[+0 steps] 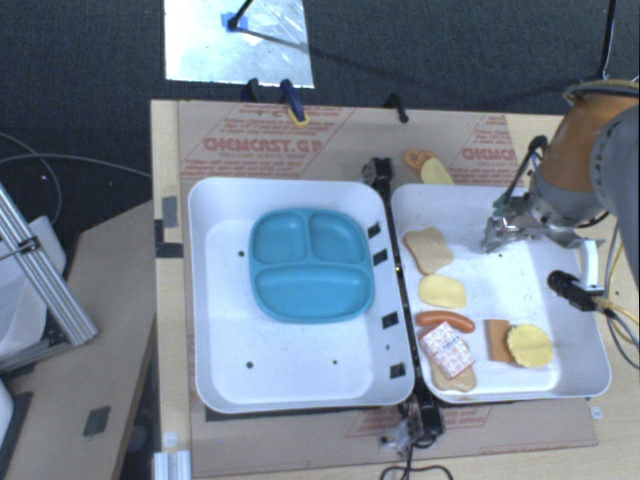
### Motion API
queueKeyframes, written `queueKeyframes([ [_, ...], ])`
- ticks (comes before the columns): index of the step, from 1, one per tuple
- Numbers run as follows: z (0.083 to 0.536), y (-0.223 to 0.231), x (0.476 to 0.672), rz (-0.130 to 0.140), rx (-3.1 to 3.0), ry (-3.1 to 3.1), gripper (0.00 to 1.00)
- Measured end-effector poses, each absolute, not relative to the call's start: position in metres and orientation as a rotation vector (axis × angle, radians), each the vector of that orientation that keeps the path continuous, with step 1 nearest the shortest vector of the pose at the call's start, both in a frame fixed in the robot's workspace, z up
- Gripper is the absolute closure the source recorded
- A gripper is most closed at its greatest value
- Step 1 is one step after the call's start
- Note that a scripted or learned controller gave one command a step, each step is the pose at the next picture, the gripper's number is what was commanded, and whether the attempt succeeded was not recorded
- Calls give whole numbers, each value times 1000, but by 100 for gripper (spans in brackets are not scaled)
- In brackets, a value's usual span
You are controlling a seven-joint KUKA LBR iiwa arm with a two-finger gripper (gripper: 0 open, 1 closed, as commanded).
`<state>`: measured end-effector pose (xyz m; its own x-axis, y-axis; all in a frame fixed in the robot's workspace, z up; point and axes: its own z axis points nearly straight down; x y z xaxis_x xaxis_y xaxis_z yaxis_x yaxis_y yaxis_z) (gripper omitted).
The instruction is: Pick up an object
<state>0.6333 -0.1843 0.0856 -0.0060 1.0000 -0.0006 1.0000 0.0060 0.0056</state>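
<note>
Right bin (590, 363) — gripper (497, 236) near far rim (jaw state unclear) | bare floor beside bread (429, 249)

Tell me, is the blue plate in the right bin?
No, the blue plate sits in the left bin, while the right bin holds the food pieces.

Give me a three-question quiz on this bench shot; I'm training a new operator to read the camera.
1. True or false: the blue divided plate lies in the same bin as the sausage.
2. Which lies nearest the gripper? A) bread slice B) wrapped packet C) blue divided plate
3. Fill in: the arm enters over the ___ bin.

Key: 1 false, the plate is in the left bin; 2 A; 3 right.
</note>
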Motion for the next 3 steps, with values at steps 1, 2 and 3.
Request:
queueKeyframes([
  [1, 84, -197, 599, -1, 2221, 2221, 100],
  [2, 90, -182, 641, 7, 2210, 2225, 100],
  [3, 88, -145, 567, -2, 2224, 2227, 100],
])
